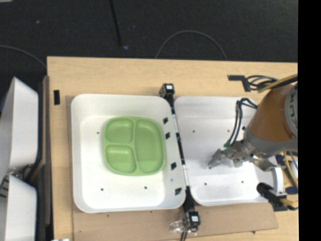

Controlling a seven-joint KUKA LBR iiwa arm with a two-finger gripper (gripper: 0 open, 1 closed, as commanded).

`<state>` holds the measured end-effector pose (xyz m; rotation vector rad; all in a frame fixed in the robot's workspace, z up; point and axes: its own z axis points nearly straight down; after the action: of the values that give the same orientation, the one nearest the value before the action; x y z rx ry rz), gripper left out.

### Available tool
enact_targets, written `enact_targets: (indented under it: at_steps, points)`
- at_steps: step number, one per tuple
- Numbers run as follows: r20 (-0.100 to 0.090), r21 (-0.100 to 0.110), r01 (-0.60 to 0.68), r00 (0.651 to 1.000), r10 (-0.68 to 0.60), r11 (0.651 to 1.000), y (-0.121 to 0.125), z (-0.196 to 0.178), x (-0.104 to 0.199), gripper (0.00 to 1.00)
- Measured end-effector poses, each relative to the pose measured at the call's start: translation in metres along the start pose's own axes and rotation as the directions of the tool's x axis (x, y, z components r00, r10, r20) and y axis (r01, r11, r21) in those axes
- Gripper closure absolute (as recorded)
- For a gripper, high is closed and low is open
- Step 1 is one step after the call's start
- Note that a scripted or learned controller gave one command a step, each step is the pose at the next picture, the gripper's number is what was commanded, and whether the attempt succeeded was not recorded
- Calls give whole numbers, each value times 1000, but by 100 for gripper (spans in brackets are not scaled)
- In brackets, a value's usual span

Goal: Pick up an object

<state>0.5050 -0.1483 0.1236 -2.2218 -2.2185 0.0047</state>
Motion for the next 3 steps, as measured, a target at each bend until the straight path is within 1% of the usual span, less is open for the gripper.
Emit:
enact_targets:
  at_steps: [1,2,3]
  points:
    - [0,-2,-2,1000,2,1000,0,24,-1,0]
    - [0,-7,-8,1000,8,1000,1,12,-2,100]
    - [2,-11,4,1000,-4,1000,7,-51,-7,100]
